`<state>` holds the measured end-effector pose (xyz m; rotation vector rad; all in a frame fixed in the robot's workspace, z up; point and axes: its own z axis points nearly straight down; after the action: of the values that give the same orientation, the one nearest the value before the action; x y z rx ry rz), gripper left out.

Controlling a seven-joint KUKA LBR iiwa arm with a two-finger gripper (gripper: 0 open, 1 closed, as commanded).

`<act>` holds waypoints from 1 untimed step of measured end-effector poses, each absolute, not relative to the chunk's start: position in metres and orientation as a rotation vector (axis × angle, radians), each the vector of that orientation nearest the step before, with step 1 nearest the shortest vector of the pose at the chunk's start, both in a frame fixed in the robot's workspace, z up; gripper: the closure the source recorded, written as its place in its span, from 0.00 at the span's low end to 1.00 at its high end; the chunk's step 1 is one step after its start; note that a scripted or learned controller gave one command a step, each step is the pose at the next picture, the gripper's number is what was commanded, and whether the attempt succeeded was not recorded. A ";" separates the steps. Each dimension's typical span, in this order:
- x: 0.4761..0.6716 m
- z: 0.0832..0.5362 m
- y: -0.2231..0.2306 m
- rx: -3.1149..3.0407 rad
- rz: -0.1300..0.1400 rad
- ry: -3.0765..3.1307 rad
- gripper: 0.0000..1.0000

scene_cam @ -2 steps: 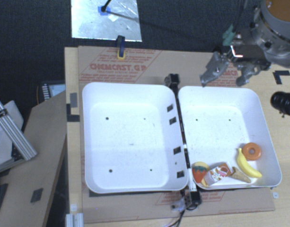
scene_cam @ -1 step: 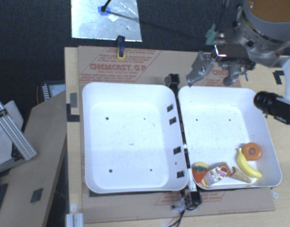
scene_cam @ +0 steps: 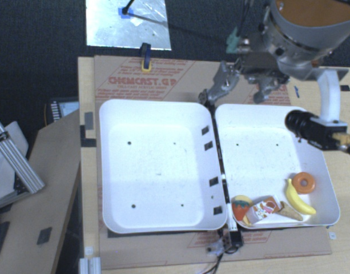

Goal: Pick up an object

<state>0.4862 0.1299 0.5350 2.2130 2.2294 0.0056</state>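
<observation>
The right bin (scene_cam: pixel 260 153) is the ref for everything here. The arm (scene_cam: pixel 312 16), grey w/ an orange band, hangs above its far edge, up at the top right of the view. The gripper (scene_cam: pixel 238 89) sits just past the bin's far-left corner, over the brown cardboard (scene_cam: pixel 163 79) w/ red print. Two metal fingers (scene_cam: pixel 220 87) point down and apart, spread, w/ nothing between them.

All the objs are bunched at the bin's near edge, toward its near-right corner. A yellow banana (scene_cam: pixel 297 198) lies curved along the right wall. An orange ring-shaped piece (scene_cam: pixel 304 182) sits just beyond the banana, touching or nearly so. A small white packet w/ red print (scene_cam: pixel 263 209) lies left of the banana, a tan wedge (scene_cam: pixel 290 212) between them. A round orange-red fruit (scene_cam: pixel 241 206) sits at the packet's left, close to the bin's left wall.

A black cylinder part (scene_cam: pixel 306 127) on a white bracket overhangs the bin's right rim. The left bin (scene_cam: pixel 157 164) sits flush against the right bin's left side.
</observation>
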 end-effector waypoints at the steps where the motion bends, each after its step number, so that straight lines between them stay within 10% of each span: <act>1: 0.486 0.535 0.137 2.214 0.005 2.228 0.00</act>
<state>0.4864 0.1375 0.5351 2.2144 2.2275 0.0052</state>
